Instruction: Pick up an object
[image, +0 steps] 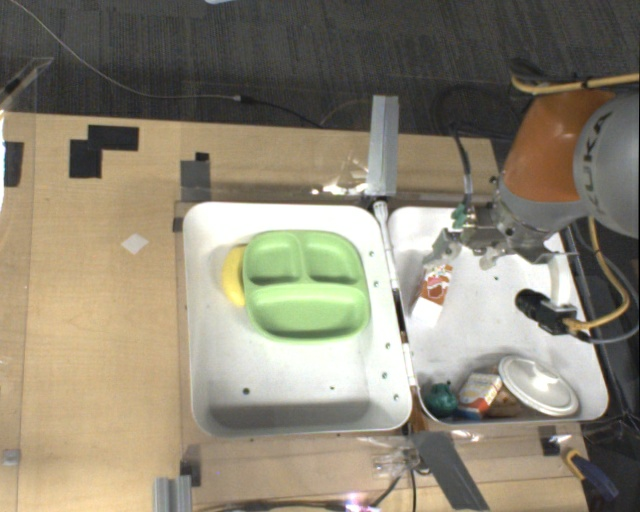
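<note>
My gripper (467, 248) hangs over the back part of the right bin (470, 340), its fingers spread open with nothing between them. Just below and left of it, a small white and red packet (434, 287) lies by the bin's left wall. At the front of this bin sit a round white lid (540, 386), a small red and white carton (484, 391) and a teal object (441, 399). The left bin (290, 390) holds a green divided tray (303, 282), and a yellow banana (233, 277) pokes out from under its left side.
A metal divider post (383, 150) stands behind the seam between the bins. The wooden bench (90, 330) stretches to the left. The arm's orange band (545, 150) sits above the right bin's back right corner.
</note>
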